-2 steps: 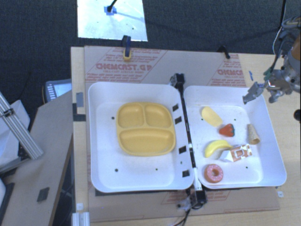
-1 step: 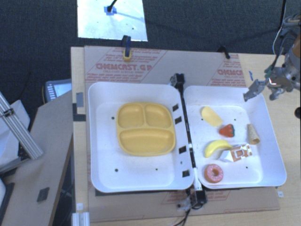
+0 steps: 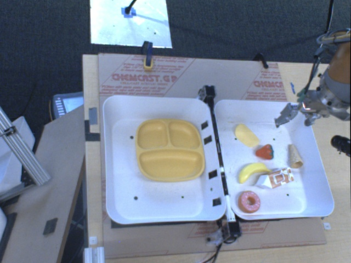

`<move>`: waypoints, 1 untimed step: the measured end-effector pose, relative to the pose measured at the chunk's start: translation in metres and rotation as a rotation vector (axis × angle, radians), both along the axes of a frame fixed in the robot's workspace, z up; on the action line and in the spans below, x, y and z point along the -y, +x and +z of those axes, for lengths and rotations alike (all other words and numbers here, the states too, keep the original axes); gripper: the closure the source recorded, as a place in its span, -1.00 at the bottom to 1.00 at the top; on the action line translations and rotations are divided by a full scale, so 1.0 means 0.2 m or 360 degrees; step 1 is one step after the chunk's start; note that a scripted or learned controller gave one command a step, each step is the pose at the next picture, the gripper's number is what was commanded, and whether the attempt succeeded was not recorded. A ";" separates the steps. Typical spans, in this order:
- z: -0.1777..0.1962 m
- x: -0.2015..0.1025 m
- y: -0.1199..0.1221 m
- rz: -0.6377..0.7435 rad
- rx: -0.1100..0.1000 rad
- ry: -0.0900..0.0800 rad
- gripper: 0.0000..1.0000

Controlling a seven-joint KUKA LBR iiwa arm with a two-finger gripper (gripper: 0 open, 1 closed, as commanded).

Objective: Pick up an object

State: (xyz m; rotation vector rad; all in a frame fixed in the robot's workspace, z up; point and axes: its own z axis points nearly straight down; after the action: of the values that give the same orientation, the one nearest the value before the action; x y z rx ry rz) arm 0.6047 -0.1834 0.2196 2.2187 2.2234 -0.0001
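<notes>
The hand (image 3: 296, 115) is seen spread open, grasping nothing, above the right bin (image 3: 323, 196), with the strawberry (image 3: 265, 152) lying below-left, apart.

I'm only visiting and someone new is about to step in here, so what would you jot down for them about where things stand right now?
Gripper: fingers spread open, holding nothing, over the back edge of the right bin.
Right bin holds: yellow lemon-like piece, strawberry, ice cream cone, banana, small orange-and-white carton, pink donut.
Left bin: yellow divided plate.
Done: nothing picked up.
Left: lower onto one item, close, lift.
</notes>
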 end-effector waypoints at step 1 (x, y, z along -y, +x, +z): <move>-0.25 -0.01 0.05 0.0005 -0.0002 0.0001 -1.00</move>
State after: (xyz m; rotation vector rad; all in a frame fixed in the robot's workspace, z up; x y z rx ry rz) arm 0.6148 -0.1812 0.1701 2.2160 2.2280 -0.0012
